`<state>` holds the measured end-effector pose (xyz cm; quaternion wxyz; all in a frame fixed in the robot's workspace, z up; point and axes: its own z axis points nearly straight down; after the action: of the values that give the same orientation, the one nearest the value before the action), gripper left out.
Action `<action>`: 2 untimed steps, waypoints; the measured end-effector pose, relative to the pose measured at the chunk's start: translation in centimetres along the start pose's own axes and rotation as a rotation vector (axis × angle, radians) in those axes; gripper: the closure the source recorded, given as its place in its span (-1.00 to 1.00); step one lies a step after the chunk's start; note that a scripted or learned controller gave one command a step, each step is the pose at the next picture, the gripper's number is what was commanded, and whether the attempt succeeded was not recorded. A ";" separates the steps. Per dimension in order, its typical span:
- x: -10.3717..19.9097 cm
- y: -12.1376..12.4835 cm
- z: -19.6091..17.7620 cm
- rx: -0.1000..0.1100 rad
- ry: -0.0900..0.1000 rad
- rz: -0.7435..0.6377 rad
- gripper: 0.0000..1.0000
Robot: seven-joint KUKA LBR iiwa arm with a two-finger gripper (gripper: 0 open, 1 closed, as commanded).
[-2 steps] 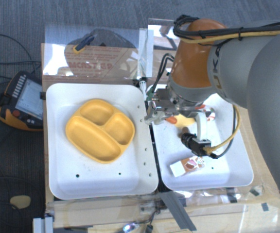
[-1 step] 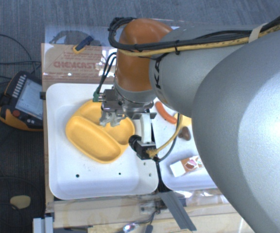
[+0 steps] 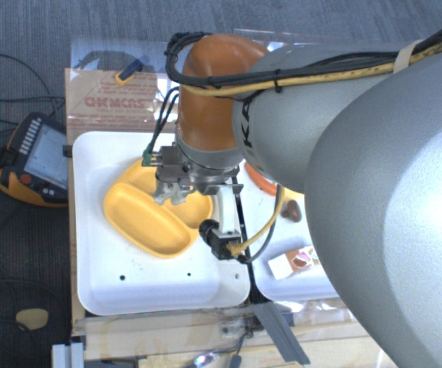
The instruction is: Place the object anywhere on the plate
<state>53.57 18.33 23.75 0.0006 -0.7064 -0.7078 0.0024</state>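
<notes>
On grey carpet, a bench with two white bins (image 3: 98, 282) is seen. The yellow plate (image 3: 148, 221) lies in the left bin, directly beneath the gripper (image 3: 176, 192); its state cannot be told.

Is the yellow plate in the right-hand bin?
No, the plate lies in the left bin, under the end effector.
</notes>
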 end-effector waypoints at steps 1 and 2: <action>-5.7 -1.6 -3.9 -0.001 -0.001 0.003 1.00; -3.8 3.3 -1.0 -0.003 -0.004 0.003 1.00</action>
<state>56.91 14.50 24.78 -0.0016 -0.7073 -0.7069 0.0027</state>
